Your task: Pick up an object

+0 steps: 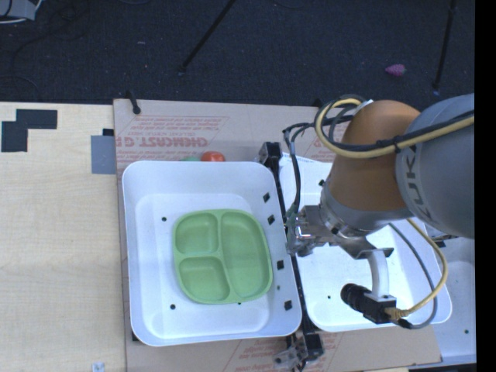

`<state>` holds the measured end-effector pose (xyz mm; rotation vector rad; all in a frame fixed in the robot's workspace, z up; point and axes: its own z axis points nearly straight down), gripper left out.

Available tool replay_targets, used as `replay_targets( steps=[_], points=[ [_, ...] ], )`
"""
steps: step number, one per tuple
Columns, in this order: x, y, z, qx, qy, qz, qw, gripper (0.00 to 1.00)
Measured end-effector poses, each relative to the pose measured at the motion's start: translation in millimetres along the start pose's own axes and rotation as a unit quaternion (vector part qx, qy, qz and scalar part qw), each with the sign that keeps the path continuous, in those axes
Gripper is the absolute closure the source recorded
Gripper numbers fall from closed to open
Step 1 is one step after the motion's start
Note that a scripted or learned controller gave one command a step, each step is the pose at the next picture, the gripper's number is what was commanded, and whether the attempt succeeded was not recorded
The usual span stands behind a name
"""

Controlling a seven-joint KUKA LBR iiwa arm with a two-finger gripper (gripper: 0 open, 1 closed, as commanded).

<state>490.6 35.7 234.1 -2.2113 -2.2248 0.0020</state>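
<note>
Looming closest, the grey arm [387, 169] with its orange band hangs over the right bin [434, 316] — its gripper [301, 237] sits near the divider, state I cannot tell. Over in the left bin [147, 301] lies a green divided plate [222, 256] — flat and untouched.

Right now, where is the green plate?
The green plate lies flat in the middle of the left bin, left of the divider between the bins and of the arm.
</note>
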Motion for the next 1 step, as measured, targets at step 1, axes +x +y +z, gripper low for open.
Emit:
replay_targets(
  steps=[1],
  points=[
    [48.2,-8.7,11.6,0.001,-0.001,0.001,1.0000,1.00]
  ],
)
